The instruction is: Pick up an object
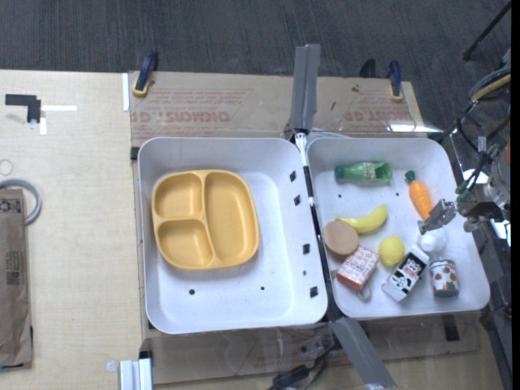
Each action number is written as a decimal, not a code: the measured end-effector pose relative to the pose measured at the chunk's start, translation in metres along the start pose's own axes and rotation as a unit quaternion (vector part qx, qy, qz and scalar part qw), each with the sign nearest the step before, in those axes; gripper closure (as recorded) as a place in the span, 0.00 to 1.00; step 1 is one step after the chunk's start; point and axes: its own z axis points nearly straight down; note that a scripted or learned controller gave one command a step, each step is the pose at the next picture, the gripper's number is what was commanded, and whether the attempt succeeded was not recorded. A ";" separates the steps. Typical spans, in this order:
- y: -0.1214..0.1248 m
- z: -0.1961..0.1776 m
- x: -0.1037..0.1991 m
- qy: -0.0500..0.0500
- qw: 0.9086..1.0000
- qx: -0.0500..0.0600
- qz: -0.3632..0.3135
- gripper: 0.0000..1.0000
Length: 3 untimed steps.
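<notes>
The right bin [459,173] holds several objects. A green bottle [363,171] lies at its far side and an orange carrot [418,197] sits to the right of it. A yellow banana [364,219], a brown round piece [340,237], a lemon [391,250], a red-and-white box [357,268], a black-and-white carton [405,277] and a small can [444,277] lie nearer the front. My gripper [443,214] comes in from the right edge, low over the bin, just right of the carrot and right above a small white object [431,240].
A yellow divided plate [205,218] lies in the left bin [162,299]. A grey divider bar [305,80] stands between the bins at the back. A brown bag [12,275] lies on the bench at far left. Cables and arm parts crowd the right edge.
</notes>
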 end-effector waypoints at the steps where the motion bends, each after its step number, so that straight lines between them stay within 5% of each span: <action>1: 0.065 0.072 -0.013 0.000 0.999 -0.001 0.054 0.00; 2: 0.089 0.109 -0.008 0.004 1.000 -0.002 0.026 0.00; 3: 0.089 0.103 -0.011 0.001 1.000 0.000 0.025 1.00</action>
